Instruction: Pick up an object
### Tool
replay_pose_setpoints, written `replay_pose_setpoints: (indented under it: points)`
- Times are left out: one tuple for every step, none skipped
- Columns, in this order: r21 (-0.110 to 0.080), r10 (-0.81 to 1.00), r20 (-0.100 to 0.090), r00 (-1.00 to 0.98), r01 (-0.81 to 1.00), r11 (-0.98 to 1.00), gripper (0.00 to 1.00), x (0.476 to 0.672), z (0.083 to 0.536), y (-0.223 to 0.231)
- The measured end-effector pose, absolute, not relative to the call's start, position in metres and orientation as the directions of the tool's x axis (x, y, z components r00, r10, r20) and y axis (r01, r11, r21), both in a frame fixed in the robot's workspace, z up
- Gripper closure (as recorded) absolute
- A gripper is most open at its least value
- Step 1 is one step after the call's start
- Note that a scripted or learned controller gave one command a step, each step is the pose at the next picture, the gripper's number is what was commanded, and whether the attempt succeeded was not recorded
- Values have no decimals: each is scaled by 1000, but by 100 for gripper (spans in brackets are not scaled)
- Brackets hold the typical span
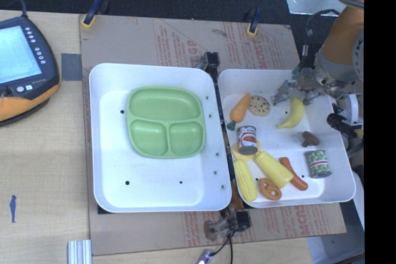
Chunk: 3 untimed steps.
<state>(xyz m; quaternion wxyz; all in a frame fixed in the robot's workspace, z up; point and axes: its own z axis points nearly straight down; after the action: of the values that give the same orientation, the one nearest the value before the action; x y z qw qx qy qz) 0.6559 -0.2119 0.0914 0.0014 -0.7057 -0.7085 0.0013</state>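
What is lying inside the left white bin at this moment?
Inside the left white bin lies a green divided plate, its three compartments bare. Whatever the plate covers on the bin floor cannot be seen.

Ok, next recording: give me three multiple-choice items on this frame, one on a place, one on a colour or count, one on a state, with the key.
1. Where does the green divided plate lie?
A. in the left bin
B. in the right bin
C. on the bare bench

2. How many cans lie in the right bin?
A. none
B. two
C. five

3. How does the gripper stand to the banana?
A. it has lifted the banana high over the left bin
B. it is low over the banana's upper end, the banana lying on the bin floor
C. it is far off, over the tablet

Key: 1 A, the plate sits inside the left bin's walls. 2 B, the red-labelled can and the green-labelled can. 3 B, the gripper is at the banana's top tip.
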Motion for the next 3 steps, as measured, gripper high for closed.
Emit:
replay_pose_setpoints:
  points:
    - [-2,1000,0,-2,1000,2,0,587,187,-207]
    - [-6,1000,1,-5,1000,5,0,511,97,-212]
    - [-5,1000,1,-7,1000,7,0,519,92,-169]
